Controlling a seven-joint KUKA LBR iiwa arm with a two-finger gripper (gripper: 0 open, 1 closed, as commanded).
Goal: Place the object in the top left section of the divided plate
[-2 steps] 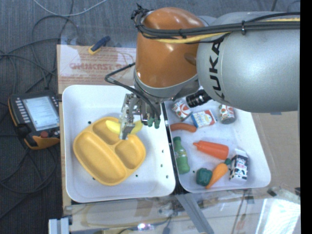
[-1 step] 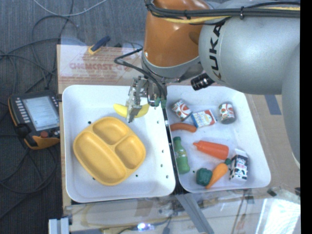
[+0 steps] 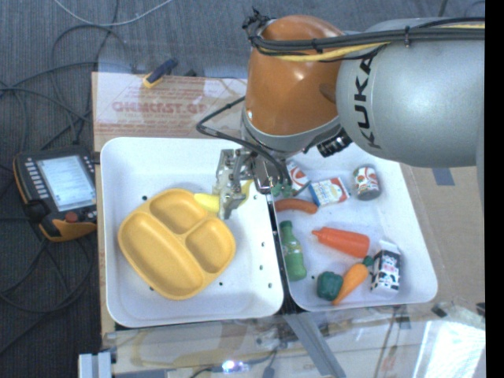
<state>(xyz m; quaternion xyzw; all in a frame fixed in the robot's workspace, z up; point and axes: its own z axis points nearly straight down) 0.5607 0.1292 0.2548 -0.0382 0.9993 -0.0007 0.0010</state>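
While gripper [image 3: 228,199] clasps yellow object [image 3: 206,202] (small) | touching divided plate [image 3: 175,246] rim | left bin [image 3: 150,160]

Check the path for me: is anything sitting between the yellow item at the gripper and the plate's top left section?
Nothing visible does. The yellow item at the gripper sits right beside the divided plate.

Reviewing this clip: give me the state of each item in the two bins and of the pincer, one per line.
divided plate: lying flat in left bin, sections bare
yellow object: at plate's upper rim, by the pincer
green bottle: lying on its side in right bin
carrot: lying flat
small can: lying on its side
milk carton: tipped over
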